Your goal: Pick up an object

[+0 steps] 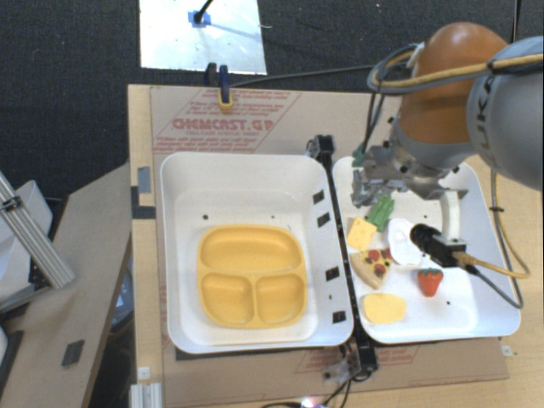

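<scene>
While the gripper [374, 195] hangs low over the right bin [476, 313], nothing can be seen lifted, so the pick looks not yet made. How its jaws stand cannot be told. Just below it lies a green piece [380, 210], with a yellow wedge [361, 234], a pizza slice [372, 268], a strawberry [430, 280] and a yellow disc [384, 308] nearby; a yellow divided tray [252, 276] sits in the left bin [246, 170].

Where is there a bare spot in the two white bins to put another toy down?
The left bin has bare floor in a strip behind the yellow tray and along its left wall. The right bin is crowded near the divider: cheese wedge, pizza slice, strawberry and yellow slice. Its front right corner, beyond the strawberry, is bare.
</scene>
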